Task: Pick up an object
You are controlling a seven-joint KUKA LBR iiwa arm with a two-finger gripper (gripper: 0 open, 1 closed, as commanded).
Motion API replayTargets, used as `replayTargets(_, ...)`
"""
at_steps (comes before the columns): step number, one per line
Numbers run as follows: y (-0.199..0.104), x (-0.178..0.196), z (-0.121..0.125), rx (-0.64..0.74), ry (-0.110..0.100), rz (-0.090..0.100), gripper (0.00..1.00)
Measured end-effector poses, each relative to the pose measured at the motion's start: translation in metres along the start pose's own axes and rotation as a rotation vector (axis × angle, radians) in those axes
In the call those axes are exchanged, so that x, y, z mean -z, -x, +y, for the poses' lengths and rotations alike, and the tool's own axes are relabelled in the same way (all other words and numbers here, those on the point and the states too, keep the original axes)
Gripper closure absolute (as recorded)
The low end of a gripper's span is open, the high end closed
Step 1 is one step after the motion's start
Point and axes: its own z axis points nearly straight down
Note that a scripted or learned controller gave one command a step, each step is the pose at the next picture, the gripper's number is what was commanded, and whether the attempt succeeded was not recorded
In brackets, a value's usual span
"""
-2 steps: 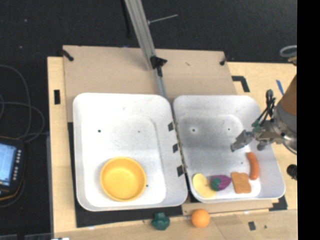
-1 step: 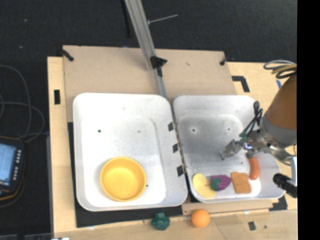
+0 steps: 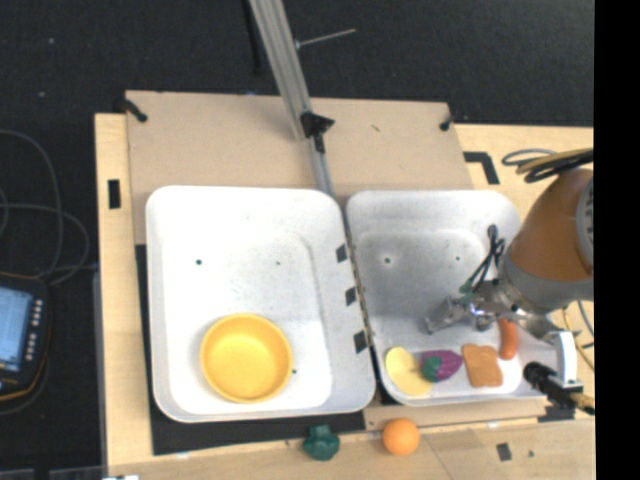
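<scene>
A: So where is the gripper (image 3: 447,318)?

B: Low in the right bin (image 3: 420,218), near its front half. Whether it is clenched or released I cannot tell; the tip is too small and blurred.

A: What lies near it?

B: Along the front wall sit a pale yellow piece (image 3: 403,368), a purple and green object (image 3: 438,365) and an orange-brown block (image 3: 483,365). A small orange-red item (image 3: 509,340) lies just beside the wrist.

A: And the left bin (image 3: 240,238)?

B: It holds a yellow bowl (image 3: 246,357) at the front. Outside the bins, on the bench (image 3: 250,148), rest an orange ball (image 3: 400,436) and a green object (image 3: 321,443).
</scene>
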Motion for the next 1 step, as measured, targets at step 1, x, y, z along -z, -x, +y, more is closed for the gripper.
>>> replayTargets(1, 0.0013, 0.0147, 0.0024, -0.005, 0.01, -0.001, 1.0)
